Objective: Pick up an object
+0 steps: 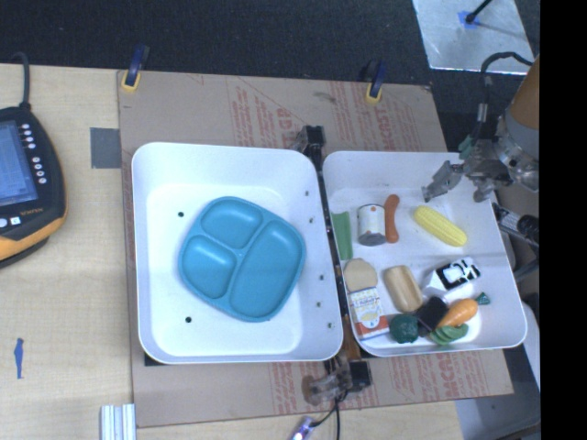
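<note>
Gripper (461,183): we see it open, holding nothing, at right bin's (367,160) far right corner
Corn (439,225): just beside it

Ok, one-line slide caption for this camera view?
Two-finger gripper poised above the right white bin near a yellow toy corn cob; blue three-compartment plastic plate in the left white bin.

Even, fairly bright overhead light fills the scene. The 2 white bins, the one under the gripper (463,180) and the one well to its left (156,246), come close to washing out, with soft grey shading along their inner walls. The blue tray (243,258) far left of the gripper shows mild sheen and little shadow. Behind the gripper the floor reads nearly black, apart from 1 pale glaring patch (468,21). Detail is soft throughout, and the gripper itself is slightly blurred.
</note>
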Available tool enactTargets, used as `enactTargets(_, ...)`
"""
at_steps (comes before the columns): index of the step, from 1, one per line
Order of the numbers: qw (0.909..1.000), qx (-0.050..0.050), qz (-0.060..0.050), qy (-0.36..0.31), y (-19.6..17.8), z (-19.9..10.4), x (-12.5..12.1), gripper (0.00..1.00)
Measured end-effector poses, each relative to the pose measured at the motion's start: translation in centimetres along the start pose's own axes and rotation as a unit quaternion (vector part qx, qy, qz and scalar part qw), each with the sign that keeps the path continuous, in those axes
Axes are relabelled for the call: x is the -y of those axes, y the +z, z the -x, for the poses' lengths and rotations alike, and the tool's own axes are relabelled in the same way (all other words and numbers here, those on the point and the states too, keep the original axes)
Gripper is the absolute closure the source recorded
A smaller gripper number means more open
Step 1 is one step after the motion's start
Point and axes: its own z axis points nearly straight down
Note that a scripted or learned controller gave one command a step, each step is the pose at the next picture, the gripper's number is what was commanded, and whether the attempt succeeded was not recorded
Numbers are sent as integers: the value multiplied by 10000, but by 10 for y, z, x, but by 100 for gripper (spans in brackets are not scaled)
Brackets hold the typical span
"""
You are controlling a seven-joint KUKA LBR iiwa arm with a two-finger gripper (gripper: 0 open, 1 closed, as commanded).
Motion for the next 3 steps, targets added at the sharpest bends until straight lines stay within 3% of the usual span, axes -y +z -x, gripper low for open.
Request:
enactTargets(1,10000,-1,-15,-6,81,-40,-42,0)
enactTargets(2,10000,2,-13,-10,107,-87,-49,0)
enactTargets(3,10000,2,-22,-22,97,-87,-49,100)
